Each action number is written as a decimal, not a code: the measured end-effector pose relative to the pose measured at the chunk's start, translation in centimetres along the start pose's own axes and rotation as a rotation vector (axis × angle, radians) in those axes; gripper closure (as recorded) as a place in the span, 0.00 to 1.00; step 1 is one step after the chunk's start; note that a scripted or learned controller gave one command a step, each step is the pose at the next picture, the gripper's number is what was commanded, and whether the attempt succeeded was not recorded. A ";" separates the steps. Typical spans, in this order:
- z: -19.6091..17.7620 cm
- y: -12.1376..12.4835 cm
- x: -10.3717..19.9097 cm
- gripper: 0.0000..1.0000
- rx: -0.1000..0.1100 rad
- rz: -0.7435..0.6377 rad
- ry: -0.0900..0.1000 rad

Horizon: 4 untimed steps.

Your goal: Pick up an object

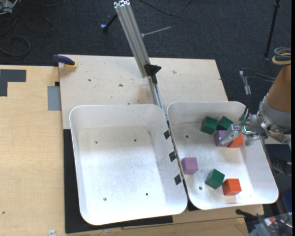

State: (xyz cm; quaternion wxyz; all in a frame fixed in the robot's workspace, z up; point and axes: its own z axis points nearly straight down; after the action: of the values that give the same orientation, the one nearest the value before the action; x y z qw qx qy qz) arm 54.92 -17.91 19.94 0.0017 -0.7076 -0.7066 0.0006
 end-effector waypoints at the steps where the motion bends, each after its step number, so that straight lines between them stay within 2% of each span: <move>1: 5.6 -0.8 -0.7 0.00 0.006 0.000 0.001; 2: 10.8 -0.9 -0.7 0.00 0.000 0.001 0.000; 3: 9.7 -0.9 -0.8 1.00 0.001 0.009 0.000; 4: 3.4 -0.8 -1.2 1.00 -0.007 0.003 -0.003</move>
State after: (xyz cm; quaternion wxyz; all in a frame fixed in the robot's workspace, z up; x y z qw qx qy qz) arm 54.10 -19.13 16.55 -0.0016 -0.7086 -0.7056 -0.0008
